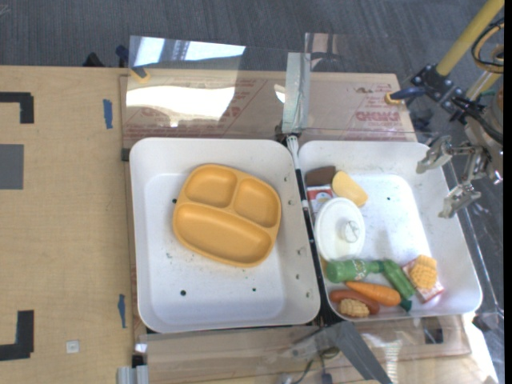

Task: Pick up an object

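Observation:
The right white bin (392, 194) holds several toy foods: a white round lid (340, 229), a yellow wedge (350, 188), a brown block (320, 174), a green vegetable (353, 270), an orange carrot (373, 293) and a corn cob (424, 272). My gripper (445, 179) hangs over that bin's right rim, up and to the right of the toys. It is open, its two metal fingers (433, 155) are spread apart, and nothing is between them.
The left white bin (156, 278) holds an orange divided plate (227, 214). A clear upright panel (296, 94) stands behind the seam between the bins. Brown board covers the bench at left. A yellow pole (472, 30) and cables rise at the upper right.

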Robot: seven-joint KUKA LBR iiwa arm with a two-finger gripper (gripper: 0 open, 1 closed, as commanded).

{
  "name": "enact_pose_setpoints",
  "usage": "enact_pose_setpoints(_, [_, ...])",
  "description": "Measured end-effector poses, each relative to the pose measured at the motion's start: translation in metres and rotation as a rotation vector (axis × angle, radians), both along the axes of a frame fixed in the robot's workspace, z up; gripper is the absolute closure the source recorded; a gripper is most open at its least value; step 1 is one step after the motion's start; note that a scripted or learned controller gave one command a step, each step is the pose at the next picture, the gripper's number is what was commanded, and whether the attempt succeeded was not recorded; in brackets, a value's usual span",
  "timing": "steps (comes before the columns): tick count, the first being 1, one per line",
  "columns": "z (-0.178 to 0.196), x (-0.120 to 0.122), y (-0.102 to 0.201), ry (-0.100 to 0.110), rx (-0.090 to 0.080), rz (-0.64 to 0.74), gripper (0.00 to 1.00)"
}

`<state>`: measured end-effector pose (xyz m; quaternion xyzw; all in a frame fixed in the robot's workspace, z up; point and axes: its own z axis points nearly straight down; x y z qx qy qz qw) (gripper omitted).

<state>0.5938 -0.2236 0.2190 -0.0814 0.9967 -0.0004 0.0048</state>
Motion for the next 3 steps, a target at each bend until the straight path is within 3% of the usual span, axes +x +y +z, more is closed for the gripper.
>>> enact_pose_setpoints(1, [0.027, 0.026, 0.001, 0.001, -0.001, 0.389, 0.00])
enact_pose_setpoints(2, [-0.006, -0.006, 0.001, 0.010, 0.003, 0.308, 0.00])
enact_pose_setpoints(3, [0.027, -0.074, 0.000, 0.008, 0.000, 0.598, 0.00])
